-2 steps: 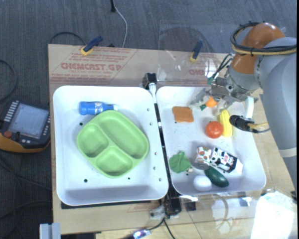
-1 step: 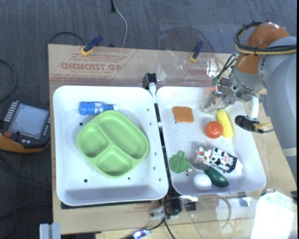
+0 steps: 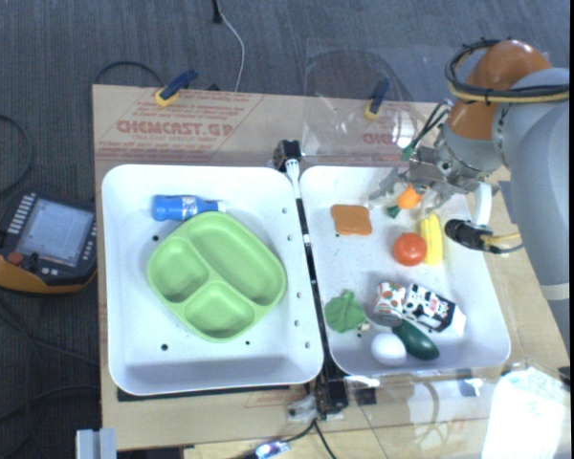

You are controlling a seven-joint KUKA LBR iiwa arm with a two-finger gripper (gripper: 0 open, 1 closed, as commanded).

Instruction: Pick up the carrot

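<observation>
The left bin [image 3: 124, 352] holds a green divided plate [image 3: 216, 273] and blue bottle [image 3: 182, 207]. In the right bin's [image 3: 488, 314] far corner, the gripper [image 3: 413, 191] pinches the small orange carrot [image 3: 408, 198].

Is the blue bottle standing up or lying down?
Lying down. The blue bottle rests on its side on the left bin's floor, beside the green plate's far edge, its white cap end pointing toward the right bin.
</observation>
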